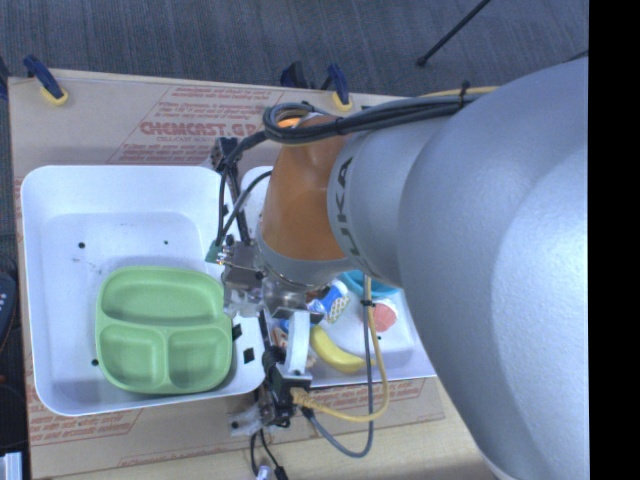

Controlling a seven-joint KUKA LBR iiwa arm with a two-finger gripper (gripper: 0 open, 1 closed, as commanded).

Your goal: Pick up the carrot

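My gripper (272, 320) hangs low over the left part of the right bin (420, 363), close to the wall between the two bins. The grey arm and its orange band (300, 203) cover most of that bin and hide much of what lies in it. I cannot pick out a carrot among the things that peek out beside the wrist. A yellow banana (338, 354) lies just right of the gripper. A blue and white item (340, 298) and a red and white item (382, 316) sit behind it.
The left bin (60, 218) holds a green divided plate (160, 328) at its front. Cables, one of them yellow (378, 388), loop from the wrist over the bench's front edge. Blue clamps (45, 78) grip the cardboard sheet at the back.
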